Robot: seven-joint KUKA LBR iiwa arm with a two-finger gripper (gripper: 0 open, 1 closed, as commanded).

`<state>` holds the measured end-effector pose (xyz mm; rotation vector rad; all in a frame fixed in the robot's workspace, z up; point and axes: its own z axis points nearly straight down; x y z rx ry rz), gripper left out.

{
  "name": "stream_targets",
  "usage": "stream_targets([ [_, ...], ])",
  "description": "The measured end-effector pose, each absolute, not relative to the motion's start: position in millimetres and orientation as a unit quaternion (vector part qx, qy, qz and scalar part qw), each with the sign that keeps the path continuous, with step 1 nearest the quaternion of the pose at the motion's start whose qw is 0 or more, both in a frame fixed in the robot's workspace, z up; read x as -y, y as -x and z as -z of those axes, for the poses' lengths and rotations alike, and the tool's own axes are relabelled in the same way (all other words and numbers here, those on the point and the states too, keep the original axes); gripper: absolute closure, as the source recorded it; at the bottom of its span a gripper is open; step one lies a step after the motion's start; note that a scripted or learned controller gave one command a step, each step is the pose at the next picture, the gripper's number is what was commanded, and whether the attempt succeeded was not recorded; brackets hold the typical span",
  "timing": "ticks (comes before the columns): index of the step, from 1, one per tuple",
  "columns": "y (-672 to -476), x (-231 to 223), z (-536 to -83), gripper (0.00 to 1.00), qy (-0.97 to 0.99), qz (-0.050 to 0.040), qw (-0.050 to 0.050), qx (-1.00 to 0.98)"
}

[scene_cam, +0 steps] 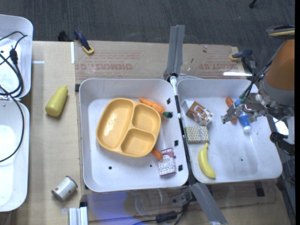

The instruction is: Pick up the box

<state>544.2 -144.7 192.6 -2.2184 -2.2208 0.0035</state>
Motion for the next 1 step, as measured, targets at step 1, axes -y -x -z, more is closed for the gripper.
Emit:
stream_targets([
  [1,-562.4,190.3,-106.9,0.00,0.736,0.0031,-0.007,0.677],
])
